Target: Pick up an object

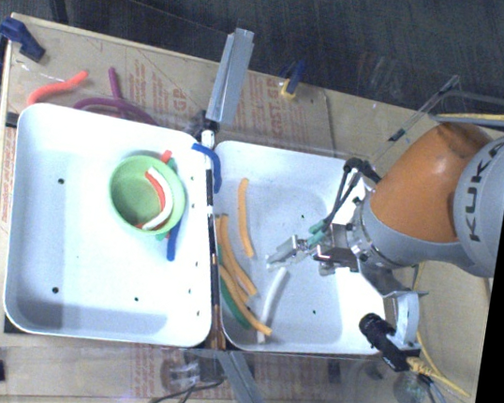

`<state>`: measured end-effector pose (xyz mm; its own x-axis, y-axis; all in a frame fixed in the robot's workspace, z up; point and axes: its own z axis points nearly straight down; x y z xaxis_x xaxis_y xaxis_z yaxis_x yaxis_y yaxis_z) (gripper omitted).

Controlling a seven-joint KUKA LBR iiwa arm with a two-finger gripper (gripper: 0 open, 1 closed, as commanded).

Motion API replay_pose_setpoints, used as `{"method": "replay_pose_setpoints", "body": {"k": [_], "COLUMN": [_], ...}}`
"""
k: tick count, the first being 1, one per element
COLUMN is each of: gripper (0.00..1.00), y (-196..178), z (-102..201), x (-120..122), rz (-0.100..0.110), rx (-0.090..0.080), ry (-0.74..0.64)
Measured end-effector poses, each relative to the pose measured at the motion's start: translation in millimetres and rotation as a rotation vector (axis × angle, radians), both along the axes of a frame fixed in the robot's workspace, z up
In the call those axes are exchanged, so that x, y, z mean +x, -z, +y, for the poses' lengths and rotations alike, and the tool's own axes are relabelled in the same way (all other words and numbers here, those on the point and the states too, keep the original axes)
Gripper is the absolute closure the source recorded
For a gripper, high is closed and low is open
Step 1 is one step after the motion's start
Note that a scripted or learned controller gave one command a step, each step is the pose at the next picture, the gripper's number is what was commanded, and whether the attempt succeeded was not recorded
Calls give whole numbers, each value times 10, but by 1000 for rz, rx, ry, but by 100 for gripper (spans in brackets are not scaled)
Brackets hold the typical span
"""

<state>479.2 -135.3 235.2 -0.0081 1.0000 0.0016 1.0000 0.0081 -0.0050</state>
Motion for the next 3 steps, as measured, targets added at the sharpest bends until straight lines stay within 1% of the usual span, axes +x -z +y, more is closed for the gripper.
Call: {"method": "replay_pose_setpoints", "body": {"k": [1, 2, 3], "gripper": [0, 0, 100], "y": [1046, 1397, 1299], "z": [150, 147, 161], "x": [733, 1148, 1152], "rz": [1, -8, -7], "rx": [-1, -4, -5], "ry": [-118, -166, -173]}}
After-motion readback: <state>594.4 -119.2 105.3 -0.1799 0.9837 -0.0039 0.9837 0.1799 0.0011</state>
